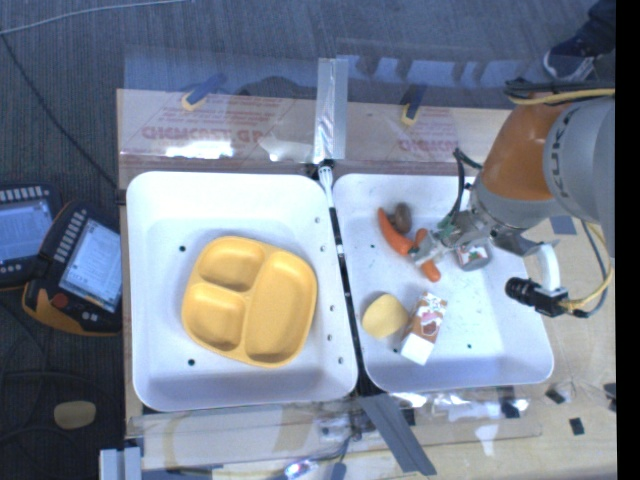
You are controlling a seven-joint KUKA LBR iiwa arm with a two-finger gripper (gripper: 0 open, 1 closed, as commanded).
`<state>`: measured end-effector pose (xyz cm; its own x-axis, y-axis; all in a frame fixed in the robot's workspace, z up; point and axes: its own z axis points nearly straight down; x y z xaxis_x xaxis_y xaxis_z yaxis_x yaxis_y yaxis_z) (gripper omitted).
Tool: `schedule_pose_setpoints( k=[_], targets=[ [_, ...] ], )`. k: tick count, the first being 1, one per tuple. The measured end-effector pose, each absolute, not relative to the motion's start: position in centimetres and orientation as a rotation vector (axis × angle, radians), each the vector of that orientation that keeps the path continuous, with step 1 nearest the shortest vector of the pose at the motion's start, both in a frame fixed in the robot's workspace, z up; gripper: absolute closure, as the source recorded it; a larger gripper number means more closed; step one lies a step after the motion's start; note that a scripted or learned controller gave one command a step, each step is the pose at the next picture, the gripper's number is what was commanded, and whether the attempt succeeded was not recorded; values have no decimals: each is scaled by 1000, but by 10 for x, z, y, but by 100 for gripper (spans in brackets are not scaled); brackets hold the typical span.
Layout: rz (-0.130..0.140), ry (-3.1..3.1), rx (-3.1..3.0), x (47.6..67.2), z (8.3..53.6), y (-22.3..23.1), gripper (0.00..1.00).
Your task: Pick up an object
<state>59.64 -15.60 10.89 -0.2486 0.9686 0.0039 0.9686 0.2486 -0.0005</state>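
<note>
An orange carrot (395, 232) is seen lying in the right bin (520, 363), in its upper middle part, tilted from upper left to lower right. A small brown rounded object (402, 213) is found touching its upper end, and a short orange-red piece (430, 268) lies just beside its lower end. The gripper (450, 238) is placed low over the right bin, just to the right of the carrot; whether its grasp is spread or closed cannot be told, and nothing can be made out as held by it. Lower in the same bin a yellow rounded object (384, 316) is seen, with a small red-and-white carton (429, 316) just to its right and a white block (416, 348) below that. In the left bin (160, 368) a yellow divided tray (250, 299) is set near the middle. Both bins are carried side by side on the desk (580, 368). The grey arm with its orange band (525, 158) is reached in from the right.
</note>
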Motion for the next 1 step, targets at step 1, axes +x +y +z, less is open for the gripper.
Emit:
schedule_pose_setpoints(
  k=[1],
  targets=[
    [2,-2372,-2061,592,218,-104,100]
  ],
)
